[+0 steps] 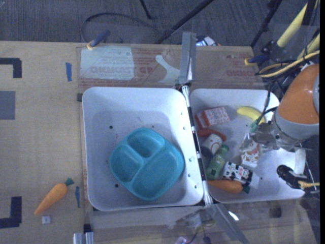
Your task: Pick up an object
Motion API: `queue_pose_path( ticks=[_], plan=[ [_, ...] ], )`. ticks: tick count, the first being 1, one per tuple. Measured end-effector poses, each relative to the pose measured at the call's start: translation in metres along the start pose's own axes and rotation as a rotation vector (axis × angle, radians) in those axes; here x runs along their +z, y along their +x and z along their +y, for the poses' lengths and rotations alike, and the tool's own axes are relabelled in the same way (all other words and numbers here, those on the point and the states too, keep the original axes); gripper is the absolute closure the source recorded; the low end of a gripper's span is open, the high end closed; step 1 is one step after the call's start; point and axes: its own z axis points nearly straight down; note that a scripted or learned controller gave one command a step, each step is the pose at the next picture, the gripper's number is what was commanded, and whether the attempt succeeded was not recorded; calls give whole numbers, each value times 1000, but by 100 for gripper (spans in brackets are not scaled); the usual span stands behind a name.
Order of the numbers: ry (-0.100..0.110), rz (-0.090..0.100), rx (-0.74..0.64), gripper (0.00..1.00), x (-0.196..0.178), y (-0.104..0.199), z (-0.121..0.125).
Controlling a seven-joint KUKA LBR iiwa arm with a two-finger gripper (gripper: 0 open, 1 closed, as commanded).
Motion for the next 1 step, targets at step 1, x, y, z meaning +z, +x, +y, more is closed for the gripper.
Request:
queue_pose_path(
  ticks=[1],
  plan=[
    [-6, -3, 130, 100, -93, 89, -27]
  ],
)
